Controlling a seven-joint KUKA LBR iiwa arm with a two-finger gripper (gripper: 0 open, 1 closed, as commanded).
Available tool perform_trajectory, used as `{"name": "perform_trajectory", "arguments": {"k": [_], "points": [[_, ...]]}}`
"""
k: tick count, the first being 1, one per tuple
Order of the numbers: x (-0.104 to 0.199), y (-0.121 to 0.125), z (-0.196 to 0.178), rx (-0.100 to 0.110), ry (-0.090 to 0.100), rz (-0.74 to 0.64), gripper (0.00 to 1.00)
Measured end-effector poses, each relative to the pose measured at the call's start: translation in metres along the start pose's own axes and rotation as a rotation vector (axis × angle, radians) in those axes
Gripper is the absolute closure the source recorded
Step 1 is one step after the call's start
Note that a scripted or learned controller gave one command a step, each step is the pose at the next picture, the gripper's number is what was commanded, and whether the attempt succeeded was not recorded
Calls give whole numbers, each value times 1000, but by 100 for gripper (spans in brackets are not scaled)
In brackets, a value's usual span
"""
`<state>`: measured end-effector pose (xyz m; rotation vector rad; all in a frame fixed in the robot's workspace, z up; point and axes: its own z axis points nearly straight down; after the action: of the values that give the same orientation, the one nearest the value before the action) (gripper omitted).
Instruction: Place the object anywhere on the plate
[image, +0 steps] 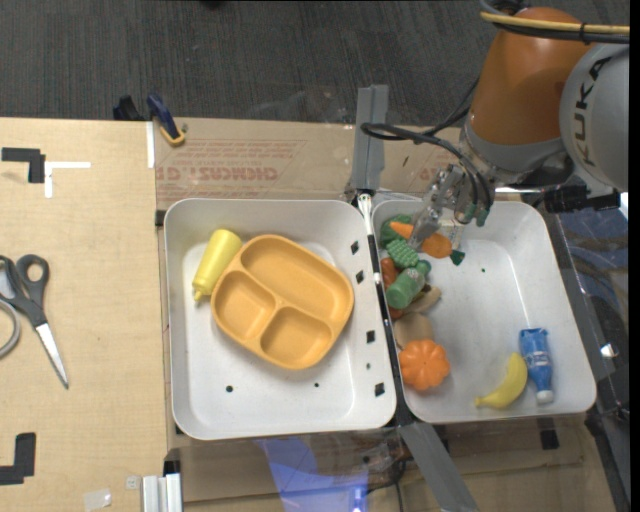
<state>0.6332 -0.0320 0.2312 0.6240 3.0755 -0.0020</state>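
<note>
An orange three-compartment plate (282, 300) lies in the left bin (200, 400), with a yellow bottle-shaped toy (214, 262) beside its upper left edge. My gripper (447, 215) hangs over the upper left part of the right bin (560, 300), above a heap of toys: a carrot-like orange piece (432, 243), green pieces (405, 283) and a red piece (387, 270). A small dark green bit (457, 257) lies just below the gripper.
In the right bin lie an orange pumpkin (423, 364), a yellow banana (505, 384) and a blue-labelled white tube (536, 364). Scissors (35, 310) rest on the wooden board at the left. A blue clamp (165, 120) sits at the back edge.
</note>
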Motion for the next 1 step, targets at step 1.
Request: {"name": "perform_trajectory", "arguments": {"k": [1], "points": [[42, 49, 39, -1, 2, -101, 100]]}}
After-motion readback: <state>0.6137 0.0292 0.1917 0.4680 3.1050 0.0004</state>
